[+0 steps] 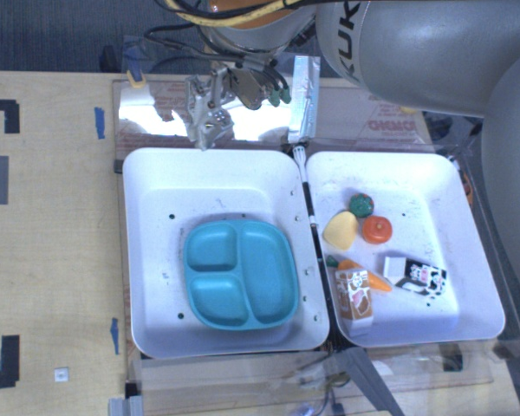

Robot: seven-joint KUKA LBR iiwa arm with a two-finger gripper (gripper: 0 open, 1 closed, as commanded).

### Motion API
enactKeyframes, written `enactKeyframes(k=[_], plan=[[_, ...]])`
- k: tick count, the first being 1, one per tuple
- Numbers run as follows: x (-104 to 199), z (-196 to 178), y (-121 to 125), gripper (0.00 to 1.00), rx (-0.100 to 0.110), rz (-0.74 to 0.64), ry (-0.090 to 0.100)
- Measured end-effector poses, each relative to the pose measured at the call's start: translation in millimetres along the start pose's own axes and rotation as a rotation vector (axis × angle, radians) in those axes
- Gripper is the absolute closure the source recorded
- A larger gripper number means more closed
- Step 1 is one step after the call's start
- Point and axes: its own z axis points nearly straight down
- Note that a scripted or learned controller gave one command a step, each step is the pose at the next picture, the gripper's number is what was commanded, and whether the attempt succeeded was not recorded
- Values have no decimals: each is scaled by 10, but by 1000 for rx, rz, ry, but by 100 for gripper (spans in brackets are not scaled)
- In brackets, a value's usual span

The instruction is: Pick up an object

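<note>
My gripper (pixel 210 120) hangs above the far rim of the left bin (pixel 152 189), with nothing visible between its metal fingers. A blue divided plate (pixel 240 273) lies in the left bin. The right bin (pixel 433 189) holds small toy foods: a yellow lemon-like piece (pixel 340 230), a red tomato (pixel 378 228), a dark green piece (pixel 360 204), an orange carrot (pixel 370 276), a brown carton (pixel 354 293) and a black-and-white cow-print carton (pixel 414 275).
The grey arm (pixel 433 33) fills the top right above the right bin. A shiny metal strip (pixel 147 115) and a cardboard sheet (pixel 390 120) lie behind the bins. The wooden bench (pixel 43 232) extends to the left.
</note>
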Motion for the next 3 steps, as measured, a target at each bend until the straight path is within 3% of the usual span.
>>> enactKeyframes(k=[1, 2, 3], plan=[[231, 734, 40, 100, 0, 219, 10], [315, -445, -159, 100, 3, 111, -7], [25, 334, -11, 100, -2, -36, 14]])
